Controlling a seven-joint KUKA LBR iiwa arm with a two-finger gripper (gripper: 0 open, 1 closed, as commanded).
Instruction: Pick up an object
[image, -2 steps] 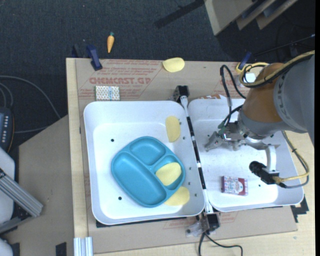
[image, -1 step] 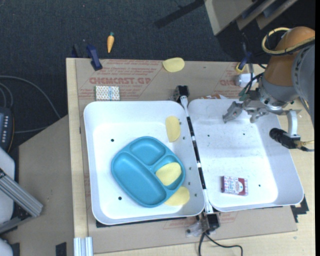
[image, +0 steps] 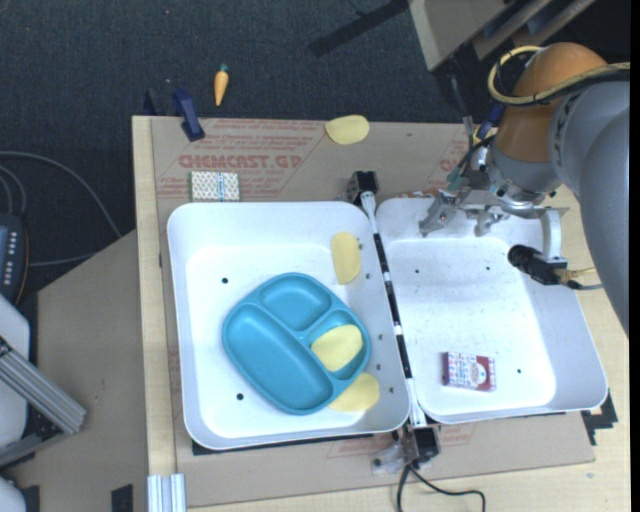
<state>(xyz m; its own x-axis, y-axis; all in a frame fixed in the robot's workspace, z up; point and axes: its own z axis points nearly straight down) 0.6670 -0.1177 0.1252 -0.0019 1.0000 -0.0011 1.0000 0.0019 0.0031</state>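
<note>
Jaws: we see them spread, nothing between the fingers.
Gripper: we place it over the far rim of the right bin.
Red-and-white packet: lies flat near that bin's front, well apart from the gripper.
Left bin: we log a blue divided tray with a yellow piece in one compartment.
Other yellow pieces: one by the divider, one touching the tray's front edge.
</note>
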